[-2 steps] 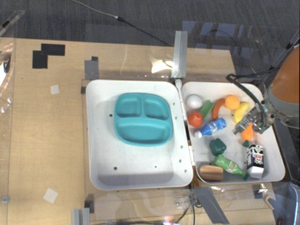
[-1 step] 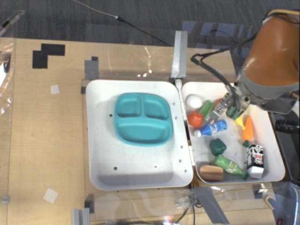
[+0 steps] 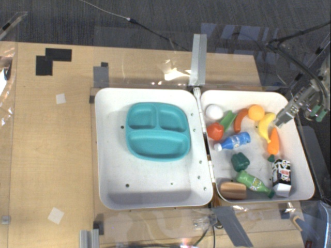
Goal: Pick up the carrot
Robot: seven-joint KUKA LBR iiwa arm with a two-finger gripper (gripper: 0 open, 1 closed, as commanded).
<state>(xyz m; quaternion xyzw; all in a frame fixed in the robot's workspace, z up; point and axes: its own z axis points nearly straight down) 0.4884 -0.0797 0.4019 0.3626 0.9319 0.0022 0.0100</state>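
Camera view: in the right bin the carrot — a small orange toy — lies close to the right wall, just beside a yellow banana and far of a black-and-white milk carton. Its long axis runs nearly straight from far to near; which end is the tip is too small to tell. It looks like a light, stiff plastic piece with a smooth, possibly slippery skin, so a hold across its narrow middle, fingers closing left-to-right, seems the safest bet. The gripper hangs at the carrot's far end, right over the banana's edge, and whether it is spread or pressed together cannot be told. The left bin holds a teal divided plate — well apart from the action.
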